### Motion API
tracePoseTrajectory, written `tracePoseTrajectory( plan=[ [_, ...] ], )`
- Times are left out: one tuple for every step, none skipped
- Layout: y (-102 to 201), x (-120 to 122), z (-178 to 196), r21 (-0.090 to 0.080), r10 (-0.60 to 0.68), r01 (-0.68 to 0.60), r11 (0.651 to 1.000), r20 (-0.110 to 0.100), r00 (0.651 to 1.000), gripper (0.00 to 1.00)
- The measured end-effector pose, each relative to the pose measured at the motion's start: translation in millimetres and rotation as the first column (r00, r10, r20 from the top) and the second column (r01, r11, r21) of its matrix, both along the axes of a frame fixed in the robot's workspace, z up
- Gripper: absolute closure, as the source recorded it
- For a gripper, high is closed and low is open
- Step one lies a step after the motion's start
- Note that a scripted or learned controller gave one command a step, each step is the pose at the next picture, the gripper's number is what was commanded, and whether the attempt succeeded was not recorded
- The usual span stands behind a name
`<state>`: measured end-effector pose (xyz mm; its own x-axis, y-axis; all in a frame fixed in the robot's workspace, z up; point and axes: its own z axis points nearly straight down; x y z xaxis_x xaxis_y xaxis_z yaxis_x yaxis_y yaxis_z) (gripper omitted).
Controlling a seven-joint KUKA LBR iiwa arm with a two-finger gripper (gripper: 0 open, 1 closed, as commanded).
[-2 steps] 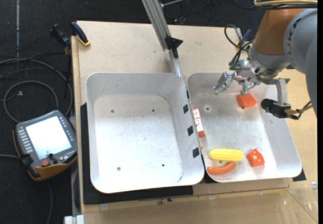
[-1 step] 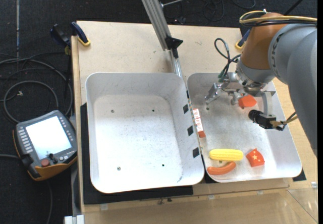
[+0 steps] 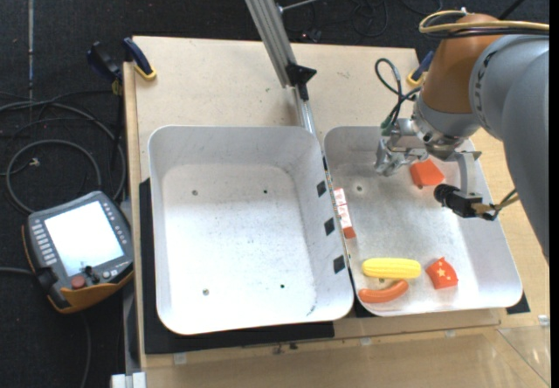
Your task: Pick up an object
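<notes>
Orange block [image 3: 427, 173] sits unlifted in the right bin [image 3: 489, 246], far edge; jaws [image 3: 389, 161] beside it, can't tell if open.

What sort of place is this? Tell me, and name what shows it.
Probably a robotics lab or test cell, not a home or shop. A grey robot arm reaches over two white bins on a plywood bench, a control pendant lies on the dark floor, and loose cables trail around it.
</notes>
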<state>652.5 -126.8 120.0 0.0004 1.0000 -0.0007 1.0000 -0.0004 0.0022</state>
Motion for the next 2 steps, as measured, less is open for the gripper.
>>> tracePoseTrajectory(
  plan=[
    [-3, -1, 44, 0.0, -0.001, 0.001, 1.0, 0.003, 1.0, 1.0],
    [-3, 1, 92, -0.001, 0.002, -0.002, 1.0, 0.005, 1.0, 1.0]
  ],
)
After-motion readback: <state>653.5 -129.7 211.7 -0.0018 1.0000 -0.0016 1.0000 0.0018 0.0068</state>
